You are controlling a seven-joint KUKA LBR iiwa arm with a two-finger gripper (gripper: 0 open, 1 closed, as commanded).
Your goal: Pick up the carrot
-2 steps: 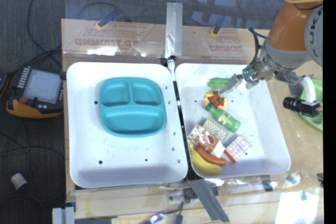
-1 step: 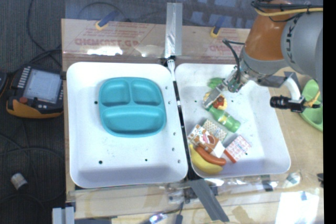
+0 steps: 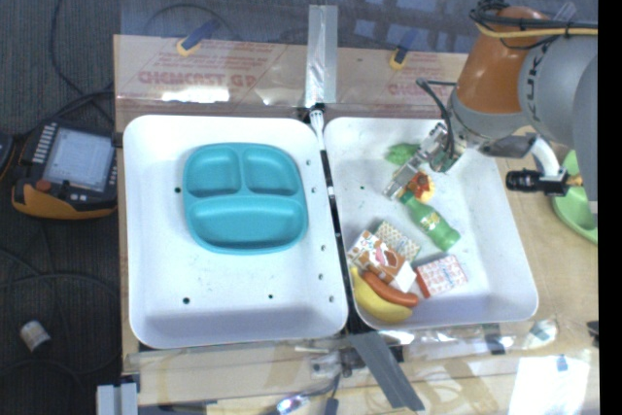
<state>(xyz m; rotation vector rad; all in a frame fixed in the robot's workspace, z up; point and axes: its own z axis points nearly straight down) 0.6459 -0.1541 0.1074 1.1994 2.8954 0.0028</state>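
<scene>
1. The carrot, small and orange with a green top, lies in the upper middle of the right bin.
2. The gripper is down over the carrot, its tips at or just beside it; whether they pinch it cannot be told.
3. A green bottle lies just below the carrot, and a green leafy piece sits just above it.
4. Near the bin's lower edge are a banana, a red sausage, a patterned box and a small red-edged box.
5. The left bin holds a teal divided plate.
6. The arm's orange band is above the right bin's top corner.
</scene>
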